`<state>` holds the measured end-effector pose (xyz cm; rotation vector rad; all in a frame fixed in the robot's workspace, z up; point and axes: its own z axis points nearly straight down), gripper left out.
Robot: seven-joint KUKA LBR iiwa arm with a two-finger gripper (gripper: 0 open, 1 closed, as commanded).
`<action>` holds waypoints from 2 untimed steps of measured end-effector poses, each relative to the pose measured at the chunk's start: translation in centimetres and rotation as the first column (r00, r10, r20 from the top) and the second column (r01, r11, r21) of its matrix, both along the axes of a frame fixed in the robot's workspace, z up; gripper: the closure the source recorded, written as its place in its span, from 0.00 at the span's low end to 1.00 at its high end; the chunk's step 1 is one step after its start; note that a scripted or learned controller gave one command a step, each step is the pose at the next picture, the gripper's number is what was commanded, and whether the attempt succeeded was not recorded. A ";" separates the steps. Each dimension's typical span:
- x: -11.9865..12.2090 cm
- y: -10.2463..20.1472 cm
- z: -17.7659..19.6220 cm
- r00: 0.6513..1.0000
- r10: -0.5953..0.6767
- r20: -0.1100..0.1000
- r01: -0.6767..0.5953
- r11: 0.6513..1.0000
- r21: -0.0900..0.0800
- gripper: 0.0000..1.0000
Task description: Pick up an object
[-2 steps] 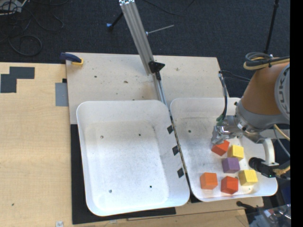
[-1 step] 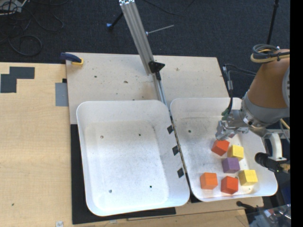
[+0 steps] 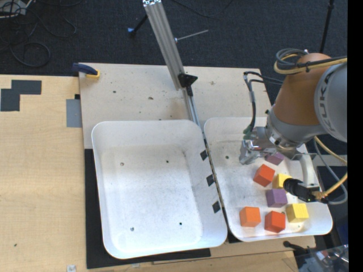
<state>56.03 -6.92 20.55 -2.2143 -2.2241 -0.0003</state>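
Observation:
The right bin (image 3: 227, 137) holds several small blocks: an orange-red cube (image 3: 264, 175), a purple cube (image 3: 277, 197), an orange cube (image 3: 249, 216), a red cube (image 3: 275, 221), a yellow cube (image 3: 297, 212) and a purple piece (image 3: 275, 158) partly hidden under the wrist. A yellow piece (image 3: 282, 180) lies beside a black cable end. My gripper (image 3: 248, 153) hangs low over the upper part of the right bin, just up and left of the orange-red cube. Nothing shows between its metal fingers.
The left bin (image 3: 113, 146) sits beside the right one, joined by a divider with black clips (image 3: 210, 179). A slanted aluminium post (image 3: 167, 41) rises behind the bins. Cables run along the arm at the right edge. A blue-yellow clamp (image 3: 86, 70) sits at the bench's back left.

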 end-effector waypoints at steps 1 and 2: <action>0.6 5.6 1.4 1.000 0.001 0.000 -0.001 1.000 0.000 1.00; -0.2 10.9 2.0 1.000 0.001 -0.002 -0.001 1.000 0.000 1.00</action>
